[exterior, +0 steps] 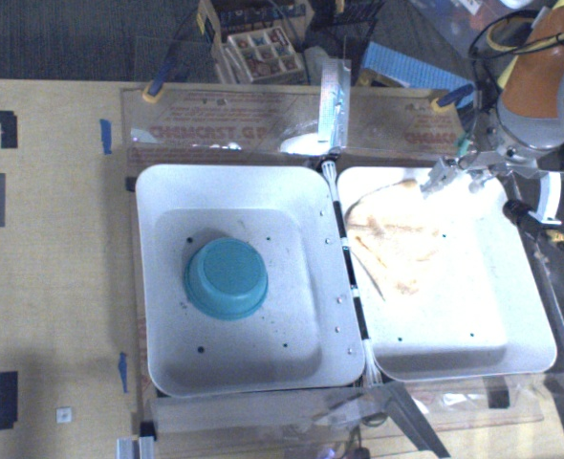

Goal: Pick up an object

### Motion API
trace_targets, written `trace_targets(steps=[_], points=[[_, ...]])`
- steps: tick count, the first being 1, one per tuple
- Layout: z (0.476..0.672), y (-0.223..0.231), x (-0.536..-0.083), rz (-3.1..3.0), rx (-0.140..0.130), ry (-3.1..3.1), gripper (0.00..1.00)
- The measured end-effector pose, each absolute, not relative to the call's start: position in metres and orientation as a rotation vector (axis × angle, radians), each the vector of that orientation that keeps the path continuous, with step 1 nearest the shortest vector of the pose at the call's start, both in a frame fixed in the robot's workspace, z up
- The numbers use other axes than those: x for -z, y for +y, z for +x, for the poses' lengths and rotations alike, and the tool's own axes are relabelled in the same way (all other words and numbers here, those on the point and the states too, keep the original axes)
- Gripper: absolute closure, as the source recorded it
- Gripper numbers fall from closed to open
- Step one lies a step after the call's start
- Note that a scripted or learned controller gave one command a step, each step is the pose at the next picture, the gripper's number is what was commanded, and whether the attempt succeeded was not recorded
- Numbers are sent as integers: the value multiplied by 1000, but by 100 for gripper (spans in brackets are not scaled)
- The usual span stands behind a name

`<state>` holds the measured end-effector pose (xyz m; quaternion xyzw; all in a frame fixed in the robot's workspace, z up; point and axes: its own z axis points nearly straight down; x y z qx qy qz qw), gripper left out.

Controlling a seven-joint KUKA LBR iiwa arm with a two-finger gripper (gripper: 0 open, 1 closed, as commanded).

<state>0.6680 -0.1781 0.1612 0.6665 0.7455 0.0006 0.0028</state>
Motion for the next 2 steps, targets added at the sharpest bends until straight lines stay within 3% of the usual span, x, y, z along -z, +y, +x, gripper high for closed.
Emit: trace_targets(steps=[1,2], points=[[651,-178,-192,2076,-1,2354,0],[626,-214,-148,1960,-1,2453,0]])
